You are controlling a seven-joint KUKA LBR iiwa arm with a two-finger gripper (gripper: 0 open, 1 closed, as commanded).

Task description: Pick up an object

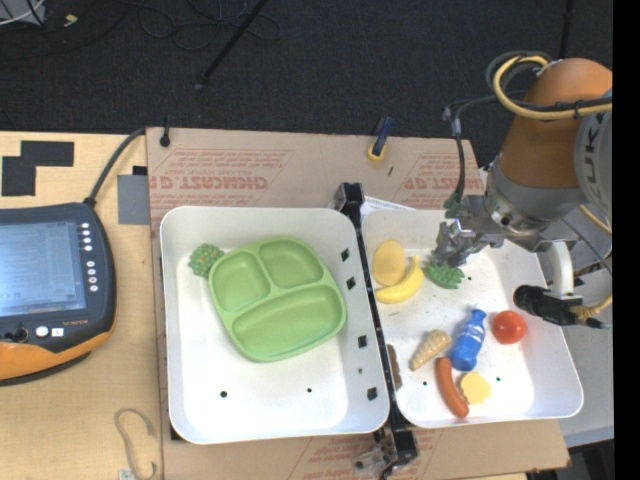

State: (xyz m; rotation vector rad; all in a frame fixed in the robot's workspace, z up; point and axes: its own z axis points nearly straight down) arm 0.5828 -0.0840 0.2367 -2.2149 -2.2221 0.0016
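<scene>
1. Although the gripper [452,251] is lowered over the small green leafy toy [446,273] at the back of the right bin [560,393], nothing is seen lifted; the pick is judged unfinished.
2. Whether the claw is spread or pinching cannot be told (its tips are too blurred).
3. Just left, a smooth yellow banana [400,288] is curved; farther off, a glossy red tomato [509,327] and a moulded green tray [278,298] are seen.

The arm [545,158] is grey metal with a broad, rounded orange band above the wrist, and dark lettering shows on its grey shell at the far right. A yellow-and-black cable loops over the orange band, and a thin dark cable runs down to the gripper [452,243], a dull grey metal block.
</scene>
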